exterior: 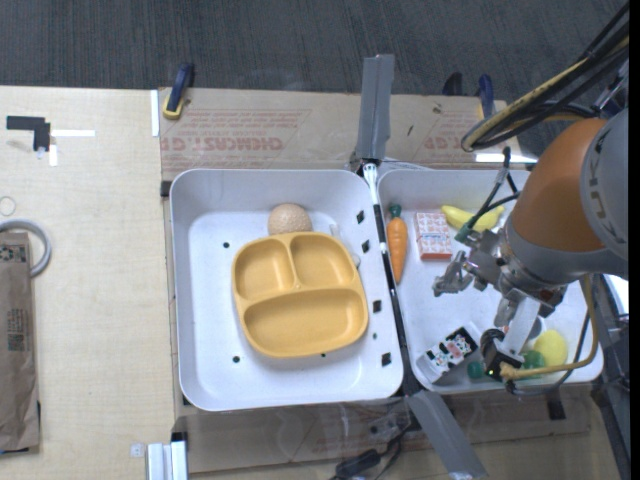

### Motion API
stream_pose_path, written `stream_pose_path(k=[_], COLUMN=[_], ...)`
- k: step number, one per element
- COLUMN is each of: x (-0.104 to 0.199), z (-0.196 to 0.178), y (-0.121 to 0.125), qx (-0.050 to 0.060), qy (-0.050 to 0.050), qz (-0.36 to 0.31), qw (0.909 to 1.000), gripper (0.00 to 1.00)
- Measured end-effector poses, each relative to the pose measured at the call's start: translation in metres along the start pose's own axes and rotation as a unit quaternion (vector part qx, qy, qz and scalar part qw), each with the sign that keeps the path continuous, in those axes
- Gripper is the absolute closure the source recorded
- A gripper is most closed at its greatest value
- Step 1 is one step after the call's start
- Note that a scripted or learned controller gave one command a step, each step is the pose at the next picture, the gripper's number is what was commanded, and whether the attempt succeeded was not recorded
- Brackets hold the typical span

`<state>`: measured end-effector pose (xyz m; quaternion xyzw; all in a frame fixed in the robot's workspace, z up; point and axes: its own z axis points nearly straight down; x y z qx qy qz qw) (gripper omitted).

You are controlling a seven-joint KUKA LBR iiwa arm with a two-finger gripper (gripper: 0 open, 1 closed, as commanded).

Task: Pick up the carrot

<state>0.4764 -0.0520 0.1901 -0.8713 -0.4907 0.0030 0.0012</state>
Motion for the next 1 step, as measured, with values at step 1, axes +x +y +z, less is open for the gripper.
stream_pose_path(k=[1], x=[0.0246], z=[-0.0002], y=[-0.0145], qx=[-0.001], qy=[0.0], qz=[0.034], qw=[0.9994], gripper=[0.0])
